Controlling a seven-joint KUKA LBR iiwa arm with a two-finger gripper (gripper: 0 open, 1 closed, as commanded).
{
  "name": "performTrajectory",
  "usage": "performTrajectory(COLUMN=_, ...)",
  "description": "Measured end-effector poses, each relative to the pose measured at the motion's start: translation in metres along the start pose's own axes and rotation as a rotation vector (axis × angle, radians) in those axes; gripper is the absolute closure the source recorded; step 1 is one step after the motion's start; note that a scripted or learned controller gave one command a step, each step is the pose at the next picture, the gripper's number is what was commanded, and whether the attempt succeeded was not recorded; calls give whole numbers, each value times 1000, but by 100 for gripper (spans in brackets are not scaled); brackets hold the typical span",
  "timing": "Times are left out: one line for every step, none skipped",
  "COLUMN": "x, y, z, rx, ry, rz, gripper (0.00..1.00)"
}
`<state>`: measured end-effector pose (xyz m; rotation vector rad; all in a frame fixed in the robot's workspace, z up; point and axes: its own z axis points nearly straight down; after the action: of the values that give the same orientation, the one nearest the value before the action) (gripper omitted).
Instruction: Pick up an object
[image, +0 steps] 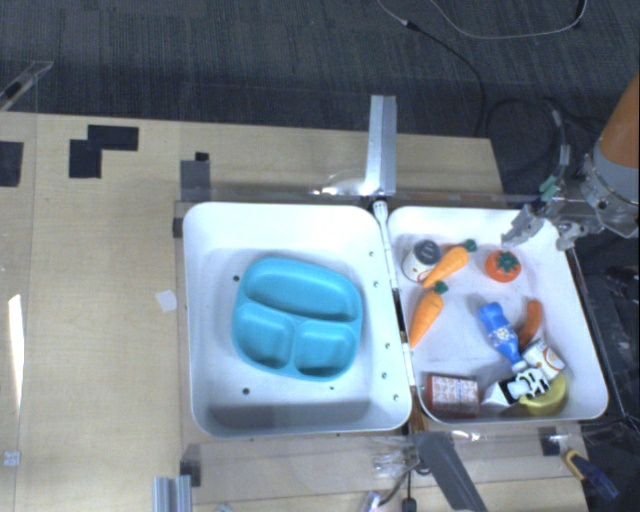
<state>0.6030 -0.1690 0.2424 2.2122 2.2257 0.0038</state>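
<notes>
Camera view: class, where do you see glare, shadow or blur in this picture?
In the camera view, glare washes the upper rim of the left bin and streaks the bench's left edge; the blue tray casts a soft shadow toward the bin's near wall; the pincer above the right bin looks slightly blurred; the toys stay fairly sharp.

The pickable objects all lie in the right bin (590, 330), at the right of the frame: two toy carrots (446, 266) (427, 312) near its upper-left part, slanted and almost end to end, with a small round grey-and-white piece (422, 254) just beside the upper one; a red tomato (503, 264) sits near the top. A blue bottle (498, 332) and an orange-brown sausage (532, 318) lie mid-bin; a brown box (453, 393), a black-and-white toy (530, 378) and a yellow piece (546, 397) crowd the bottom edge.
</notes>
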Motion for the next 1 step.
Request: performTrajectory(x=1, y=2, z=-12, rx=-6, ry=-1, rz=-6, gripper=100)
